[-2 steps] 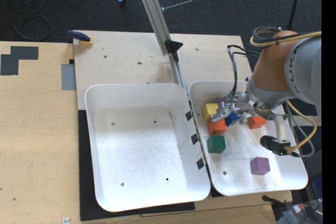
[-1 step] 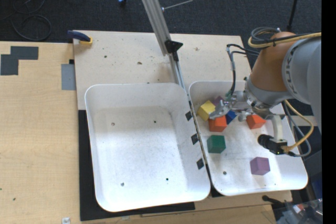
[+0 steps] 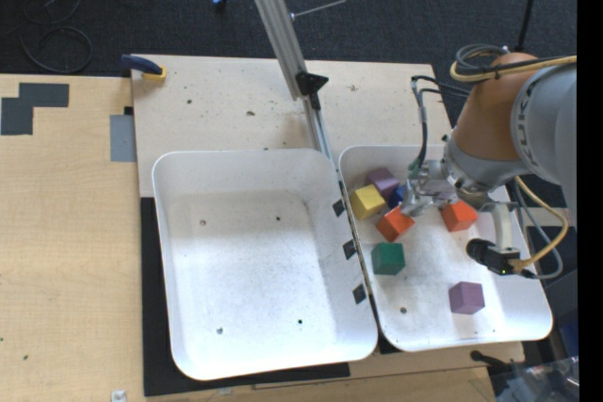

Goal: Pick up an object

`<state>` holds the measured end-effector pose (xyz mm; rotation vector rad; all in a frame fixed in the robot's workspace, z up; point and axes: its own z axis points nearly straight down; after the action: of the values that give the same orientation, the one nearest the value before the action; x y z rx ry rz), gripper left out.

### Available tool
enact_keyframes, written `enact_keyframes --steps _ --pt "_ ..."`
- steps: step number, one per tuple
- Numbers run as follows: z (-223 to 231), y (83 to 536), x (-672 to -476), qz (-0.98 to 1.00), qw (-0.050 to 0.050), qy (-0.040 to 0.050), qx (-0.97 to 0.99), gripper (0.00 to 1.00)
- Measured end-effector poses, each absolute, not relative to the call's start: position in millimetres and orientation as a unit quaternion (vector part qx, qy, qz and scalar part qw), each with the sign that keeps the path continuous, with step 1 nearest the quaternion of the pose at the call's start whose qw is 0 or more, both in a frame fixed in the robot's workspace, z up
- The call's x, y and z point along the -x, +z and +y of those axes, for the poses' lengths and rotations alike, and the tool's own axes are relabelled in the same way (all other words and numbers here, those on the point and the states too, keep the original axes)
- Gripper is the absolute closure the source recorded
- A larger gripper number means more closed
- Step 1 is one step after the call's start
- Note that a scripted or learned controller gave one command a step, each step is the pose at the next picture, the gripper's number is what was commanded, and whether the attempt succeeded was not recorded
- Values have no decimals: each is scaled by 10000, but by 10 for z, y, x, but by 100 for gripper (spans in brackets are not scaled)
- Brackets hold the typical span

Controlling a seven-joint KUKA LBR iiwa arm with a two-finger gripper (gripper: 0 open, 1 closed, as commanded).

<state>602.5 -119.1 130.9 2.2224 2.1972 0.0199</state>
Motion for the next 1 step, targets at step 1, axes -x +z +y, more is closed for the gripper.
enact_keyframes --steps 1 --pt "-1206 1945 -6031 7071 14 8 -7071 100"
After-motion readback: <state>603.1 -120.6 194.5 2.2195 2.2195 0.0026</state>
